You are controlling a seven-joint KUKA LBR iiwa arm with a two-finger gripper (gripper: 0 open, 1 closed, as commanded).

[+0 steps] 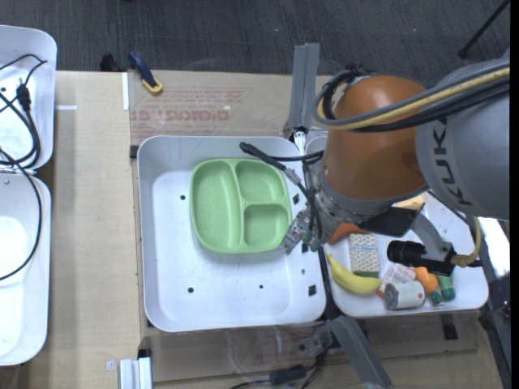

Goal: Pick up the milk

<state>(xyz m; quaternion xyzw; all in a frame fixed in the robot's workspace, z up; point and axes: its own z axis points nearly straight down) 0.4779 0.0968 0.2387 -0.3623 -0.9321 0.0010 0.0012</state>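
Approach looks to be the step in hand: the end effector [298,235] hangs low at the wall between the two bins, just beside the right edge of the green plate [239,205] in the left bin [162,241], and nothing shows in its grip; whether it is open or closed cannot be told. I take the milk to be the small white carton [363,255] lying in the right bin [454,215], between the carrot [350,231] and the banana [350,275], near a can [403,297]. The next move calls for shifting across that wall and coming down over the carton, clear of the banana. The arm [381,136] shows part of "KUKA"; red print on the cardboard sheet [203,108] reads upside down and unclear; the carton's label is too small to read
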